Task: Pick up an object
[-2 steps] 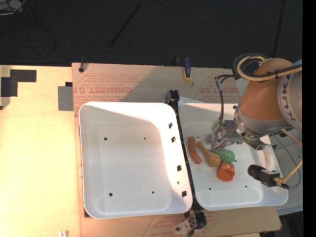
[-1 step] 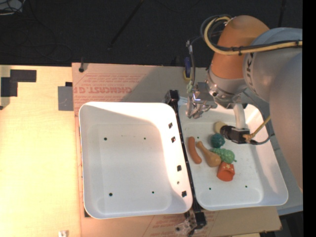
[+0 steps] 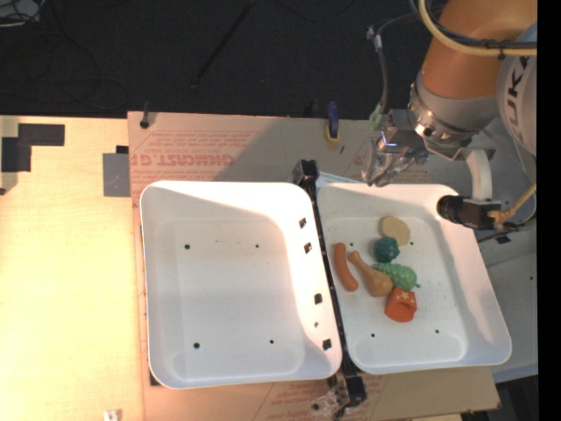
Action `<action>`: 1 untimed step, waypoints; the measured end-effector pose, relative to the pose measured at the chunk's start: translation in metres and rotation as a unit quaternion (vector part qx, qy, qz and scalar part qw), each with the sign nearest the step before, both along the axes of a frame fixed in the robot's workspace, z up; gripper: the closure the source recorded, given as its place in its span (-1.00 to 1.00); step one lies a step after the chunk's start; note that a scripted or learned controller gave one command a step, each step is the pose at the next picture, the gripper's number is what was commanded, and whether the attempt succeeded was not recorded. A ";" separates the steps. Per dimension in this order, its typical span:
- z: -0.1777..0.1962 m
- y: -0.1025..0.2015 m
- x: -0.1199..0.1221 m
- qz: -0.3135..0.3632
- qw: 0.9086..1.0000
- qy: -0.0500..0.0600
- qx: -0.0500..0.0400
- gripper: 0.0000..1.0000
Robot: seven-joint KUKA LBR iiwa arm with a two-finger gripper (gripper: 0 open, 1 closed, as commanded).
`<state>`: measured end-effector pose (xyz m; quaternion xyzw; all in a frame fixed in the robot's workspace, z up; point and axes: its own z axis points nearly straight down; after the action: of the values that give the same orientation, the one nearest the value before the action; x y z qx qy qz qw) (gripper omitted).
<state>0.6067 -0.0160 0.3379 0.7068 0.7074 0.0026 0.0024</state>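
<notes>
- the two-finger metal gripper [image 3: 383, 167] hung above the far rim of the right shallow white plastic bin [image 3: 478, 323]; nothing was between its fingers, and whether they stood open or closed could not be told from this view.
- pickable things lay clustered mid-bin on the right: a long orange-red toy sausage [image 3: 344, 266], a tan toy drumstick [image 3: 372, 274], a beige rounded lump [image 3: 395, 229], a dark teal knobbly ball [image 3: 387, 250], a green leafy piece [image 3: 401, 274] and a red chunky block [image 3: 401, 305].
- all looked like light, stiff moulded plastic play food, smooth and probably slippery.
- the sausage sat slightly apart to the left, the easiest target; pinch across its narrow middle.
- drumstick, green piece and red block touched, so gripping there risked nudging neighbours.
- the left white bin [image 3: 166, 323] was glossy with dark drain dots.
</notes>
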 end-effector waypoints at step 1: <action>-0.082 -0.039 -0.080 -0.003 1.000 0.011 0.000 1.00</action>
<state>0.5267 -0.0547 0.2563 0.7090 0.7052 -0.0047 -0.0053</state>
